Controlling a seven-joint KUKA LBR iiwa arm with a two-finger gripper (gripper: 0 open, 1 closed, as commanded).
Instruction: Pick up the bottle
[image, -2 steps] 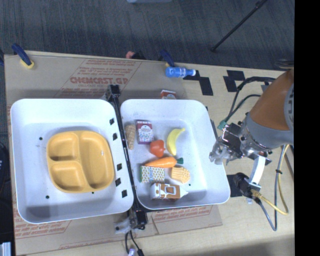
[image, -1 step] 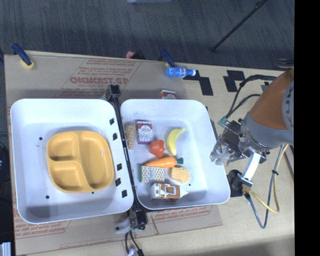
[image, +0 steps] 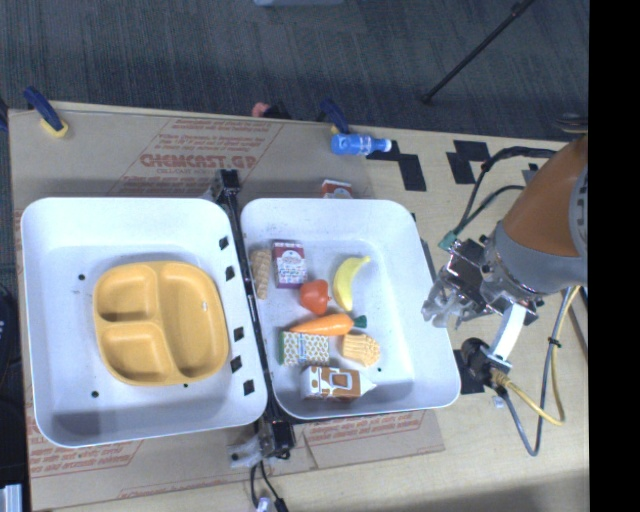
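Note:
A small blue bottle (image: 352, 144) with a pale cap lies on its side on the bench, beyond the far edge of the right bin (image: 425, 260). My gripper (image: 443, 306) hangs just outside that bin's right wall, well away from the bottle, with nothing seen in it. The arm's orange band and grey wrist show at the right edge.
The right bin holds several toy foods: a banana (image: 347, 279), a tomato (image: 314, 294), a carrot (image: 322, 325), a red box (image: 289, 263), a carton (image: 335, 382). A yellow divided plate (image: 160, 322) sits in the left bin (image: 50, 250). Cables hang by the wrist.

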